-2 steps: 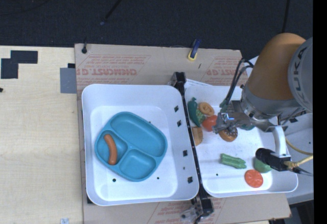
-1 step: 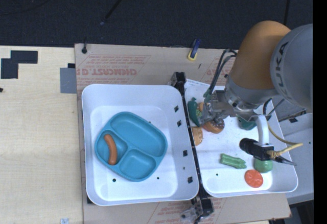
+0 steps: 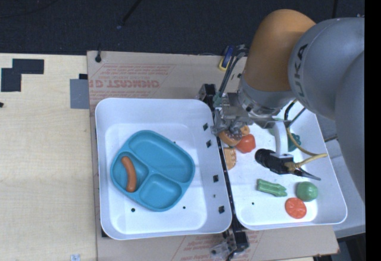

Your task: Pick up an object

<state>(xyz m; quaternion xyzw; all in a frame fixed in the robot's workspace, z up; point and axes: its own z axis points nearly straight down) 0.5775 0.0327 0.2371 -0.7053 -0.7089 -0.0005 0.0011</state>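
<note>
My gripper is low over the far left corner of the right bin, under the grey arm with its orange band. Directly below it lies a small brown and orange thing, which may be touching the gripper. A red round piece sits just to its right, and a tan piece lies beside the bin's left wall. Nearer the front of this bin are a green oblong thing, a green round thing and an orange-red round thing.
The left bin holds a blue divided plate with an orange sausage in its left compartment. The two bins meet along a black-clipped divide. The arm's bulk covers the right bin's far right part.
</note>
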